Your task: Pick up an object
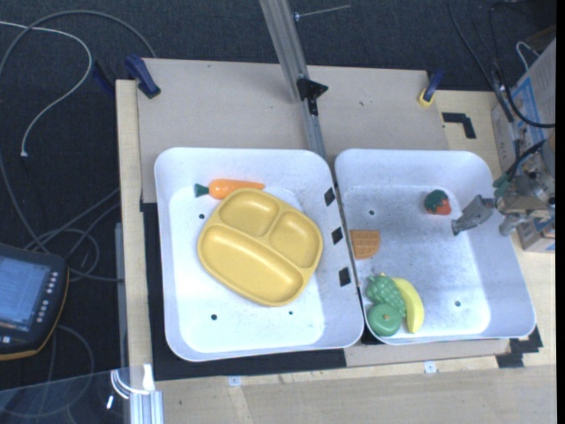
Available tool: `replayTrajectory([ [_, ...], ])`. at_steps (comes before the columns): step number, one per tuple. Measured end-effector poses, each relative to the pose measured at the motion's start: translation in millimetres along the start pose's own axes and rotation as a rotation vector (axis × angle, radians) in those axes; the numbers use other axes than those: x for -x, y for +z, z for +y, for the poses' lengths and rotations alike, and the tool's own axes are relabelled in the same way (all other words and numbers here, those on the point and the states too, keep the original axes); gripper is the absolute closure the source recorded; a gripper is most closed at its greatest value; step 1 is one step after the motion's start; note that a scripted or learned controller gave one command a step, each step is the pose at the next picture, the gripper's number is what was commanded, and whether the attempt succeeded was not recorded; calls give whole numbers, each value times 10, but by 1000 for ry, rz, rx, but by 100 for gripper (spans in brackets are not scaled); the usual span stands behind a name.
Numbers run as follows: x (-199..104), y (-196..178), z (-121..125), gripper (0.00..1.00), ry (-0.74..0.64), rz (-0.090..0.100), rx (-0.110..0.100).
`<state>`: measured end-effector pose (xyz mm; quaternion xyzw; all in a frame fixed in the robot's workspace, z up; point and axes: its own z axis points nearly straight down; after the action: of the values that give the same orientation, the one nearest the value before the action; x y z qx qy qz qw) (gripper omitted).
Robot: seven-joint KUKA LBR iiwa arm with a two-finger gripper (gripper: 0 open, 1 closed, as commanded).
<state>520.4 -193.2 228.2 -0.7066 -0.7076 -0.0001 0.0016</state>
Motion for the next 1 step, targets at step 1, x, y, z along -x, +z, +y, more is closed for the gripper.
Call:
replayTrajectory([
  [1, 0, 0, 1, 0, 0, 0, 0],
])
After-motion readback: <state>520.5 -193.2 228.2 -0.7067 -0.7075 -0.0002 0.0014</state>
